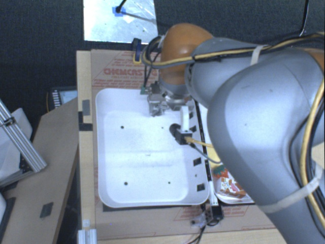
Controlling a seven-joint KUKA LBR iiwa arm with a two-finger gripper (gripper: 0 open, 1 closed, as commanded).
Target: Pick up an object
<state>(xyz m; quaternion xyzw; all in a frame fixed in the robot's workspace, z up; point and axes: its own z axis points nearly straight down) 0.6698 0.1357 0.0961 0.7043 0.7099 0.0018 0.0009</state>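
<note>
The arm (259, 136) enters from the right and fills the near right of the view as a large grey housing. It reaches up and left across the right bin to the orange band (185, 47) above the wrist. Yellow and black cables (203, 154) run along the arm and hang over the divide between the bins.

Below the orange band, the wrist points down and ends in the jaws (155, 109), which hang over the upper right part of the left bin (109, 184), near its far wall. The state of the jaws cannot be determined: they are small in the view and partly masked by the wrist. Nothing is visible between them.

The left bin is a shallow white tray with rounded corners and a few small dark spots on its floor. The right bin is largely covered by the arm. In its near corner lies an object (228, 184) with red, orange and green print on white, flat on the bin floor; its long axis and heading cannot be determined because the arm hides most of it.

Both bins rest on a sheet of brown cardboard (119, 70) with red lettering, laid on the table (53, 187). A slanted aluminium profile (20, 139) stands at the left edge. Beyond the cardboard a shiny foil sheet (119, 14) lies on dark carpet (35, 34)
</note>
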